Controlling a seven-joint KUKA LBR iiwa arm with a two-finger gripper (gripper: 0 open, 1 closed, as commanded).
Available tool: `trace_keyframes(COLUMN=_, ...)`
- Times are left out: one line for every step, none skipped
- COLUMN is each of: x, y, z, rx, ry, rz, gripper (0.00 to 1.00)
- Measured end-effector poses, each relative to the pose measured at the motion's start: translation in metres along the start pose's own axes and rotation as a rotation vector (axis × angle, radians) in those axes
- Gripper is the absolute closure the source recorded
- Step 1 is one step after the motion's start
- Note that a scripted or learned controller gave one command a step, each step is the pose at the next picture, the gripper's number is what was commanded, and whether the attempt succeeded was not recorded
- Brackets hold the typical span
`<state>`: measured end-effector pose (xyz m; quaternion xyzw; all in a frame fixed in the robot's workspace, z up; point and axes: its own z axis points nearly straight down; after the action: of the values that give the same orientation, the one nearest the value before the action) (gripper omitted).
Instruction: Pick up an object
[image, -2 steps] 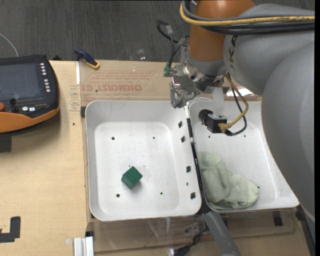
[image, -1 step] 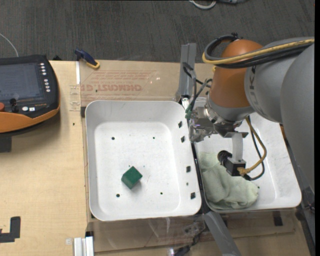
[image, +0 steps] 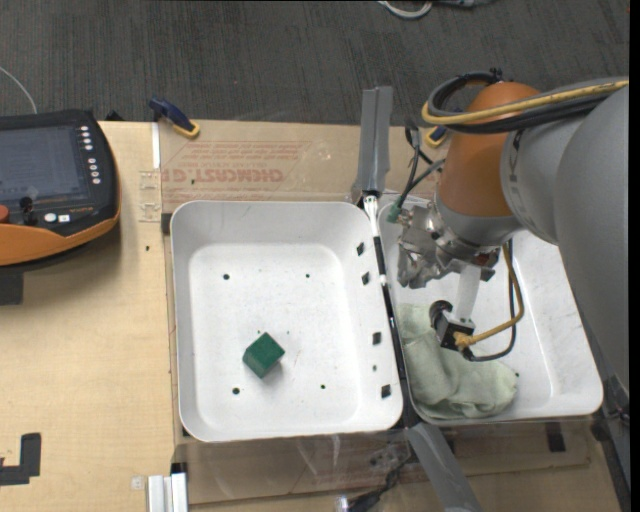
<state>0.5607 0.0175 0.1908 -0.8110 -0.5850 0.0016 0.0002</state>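
Note:
A small green block (image: 264, 354) lies in the left white bin (image: 200, 300), toward its front middle. A crumpled pale green cloth (image: 462, 378) lies in the front left part of the right white bin (image: 560, 330). My gripper (image: 414, 266) hangs below the orange wrist band, over the right bin's left side, just behind the cloth and close to the divider between the bins. Nothing shows between it and the cloth. The arm hides much of the right bin's back part.
A teach pendant (image: 50, 190) rests on the bench at far left. A cardboard sheet (image: 250, 165) lies behind the left bin, with a blue clamp (image: 175, 116) at its corner. A grey post (image: 375, 140) rises behind the gap between the bins.

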Motion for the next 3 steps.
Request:
trace_keyframes(x=-0.006, y=-0.037, z=0.000, rx=0.003, ry=0.000, rz=0.194, gripper=1.00)
trace_keyframes(x=0.022, y=-0.073, z=-0.068, rx=0.000, ry=-0.001, rz=0.131, gripper=1.00)
trace_keyframes(x=-0.066, y=-0.060, z=0.001, rx=0.002, ry=-0.001, rz=0.311, gripper=1.00)
